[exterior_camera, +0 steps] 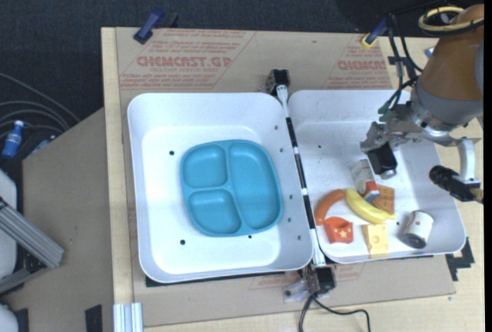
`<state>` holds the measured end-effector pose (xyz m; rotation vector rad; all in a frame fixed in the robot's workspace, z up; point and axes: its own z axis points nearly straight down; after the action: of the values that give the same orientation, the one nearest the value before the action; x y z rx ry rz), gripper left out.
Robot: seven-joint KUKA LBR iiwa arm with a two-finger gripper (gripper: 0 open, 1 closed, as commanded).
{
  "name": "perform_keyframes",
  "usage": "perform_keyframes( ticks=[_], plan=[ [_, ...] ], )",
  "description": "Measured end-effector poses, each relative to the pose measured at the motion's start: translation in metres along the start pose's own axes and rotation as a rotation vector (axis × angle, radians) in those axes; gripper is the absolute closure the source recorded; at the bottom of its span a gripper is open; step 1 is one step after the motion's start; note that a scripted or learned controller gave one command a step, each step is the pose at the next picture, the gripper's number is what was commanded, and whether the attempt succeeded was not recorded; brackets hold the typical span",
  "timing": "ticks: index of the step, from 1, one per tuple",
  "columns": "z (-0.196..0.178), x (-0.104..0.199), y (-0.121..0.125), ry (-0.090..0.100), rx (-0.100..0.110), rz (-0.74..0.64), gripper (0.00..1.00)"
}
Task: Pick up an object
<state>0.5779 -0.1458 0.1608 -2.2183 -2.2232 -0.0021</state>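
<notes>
Nothing lifted: gripper (380, 159) hangs just above the banana (366, 207), jaw state indeterminate, pick outstanding.

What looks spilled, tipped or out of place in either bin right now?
Nothing looks spilled or damaged. The small white cup lies on its side in the right bin, beside the banana. The blue divided plate sits slightly askew in the left bin.

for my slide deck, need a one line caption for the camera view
Claw over right bin above banana; blue tray in left bin.
</notes>
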Motion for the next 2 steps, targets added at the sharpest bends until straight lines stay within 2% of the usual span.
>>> perform_keyframes(
  ticks=[1, 2],
  plan=[
    [-0.064, 0.052, 0.005, -0.001, -0.002, 0.0, 1.0],
    [-0.061, 0.105, -0.043, 0.0, 0.003, 0.001, 1.0]
  ],
)
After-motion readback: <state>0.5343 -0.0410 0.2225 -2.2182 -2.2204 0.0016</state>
